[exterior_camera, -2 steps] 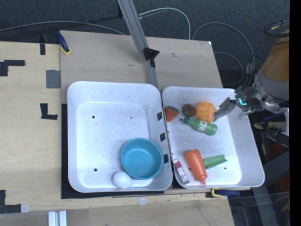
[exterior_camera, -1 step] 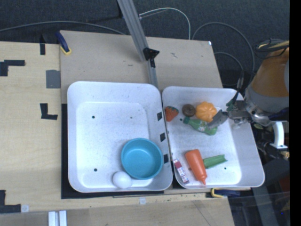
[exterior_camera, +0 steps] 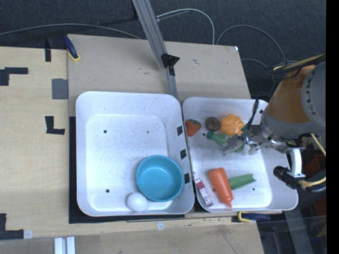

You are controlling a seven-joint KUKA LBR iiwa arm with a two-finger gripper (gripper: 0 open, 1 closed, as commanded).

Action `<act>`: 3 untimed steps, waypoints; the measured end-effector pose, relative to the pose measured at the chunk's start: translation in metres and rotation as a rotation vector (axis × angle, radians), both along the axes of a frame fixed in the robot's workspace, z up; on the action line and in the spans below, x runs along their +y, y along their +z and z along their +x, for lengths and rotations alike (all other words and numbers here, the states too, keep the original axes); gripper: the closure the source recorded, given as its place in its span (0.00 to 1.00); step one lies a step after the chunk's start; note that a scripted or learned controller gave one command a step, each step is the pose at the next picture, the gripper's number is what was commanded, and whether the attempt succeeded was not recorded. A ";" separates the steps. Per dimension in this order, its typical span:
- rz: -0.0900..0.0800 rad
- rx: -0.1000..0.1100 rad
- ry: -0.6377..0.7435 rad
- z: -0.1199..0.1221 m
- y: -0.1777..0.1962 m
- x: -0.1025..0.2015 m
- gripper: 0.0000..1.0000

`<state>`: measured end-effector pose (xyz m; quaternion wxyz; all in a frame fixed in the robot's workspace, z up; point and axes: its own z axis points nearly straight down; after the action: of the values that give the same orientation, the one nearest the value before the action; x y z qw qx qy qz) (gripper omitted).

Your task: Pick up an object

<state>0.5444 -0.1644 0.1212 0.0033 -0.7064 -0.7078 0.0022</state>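
Two white bins side by side on the bench; left bin (exterior_camera: 95,110) holds a blue bowl (exterior_camera: 159,177) and a white ball (exterior_camera: 137,201) touching it at the near edge; right bin (exterior_camera: 265,194) holds a strawberry-like piece (exterior_camera: 193,126), a brown round piece (exterior_camera: 212,123), an orange fruit (exterior_camera: 232,124), an orange bottle (exterior_camera: 221,186), a green pod (exterior_camera: 241,181) and a small red-and-white packet (exterior_camera: 203,191); gripper (exterior_camera: 239,143) sits low in the right bin, just near of the orange fruit, beside a green piece (exterior_camera: 216,138); whether it is spread or pressed together cannot be told; step judged: reaching for a grasp, nothing seen held; next move calls for closing squarely on one item, then lifting; no legible writing or brand, the packet's print too small to read
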 end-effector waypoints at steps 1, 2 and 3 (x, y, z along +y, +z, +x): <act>-0.003 -0.007 0.000 0.000 -0.033 0.000 0.00; -0.001 -0.006 0.001 0.000 -0.022 0.001 1.00; -0.003 -0.010 -0.001 0.005 0.022 -0.005 1.00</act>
<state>0.5490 -0.1689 0.1434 -0.0013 -0.7068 -0.7074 -0.0005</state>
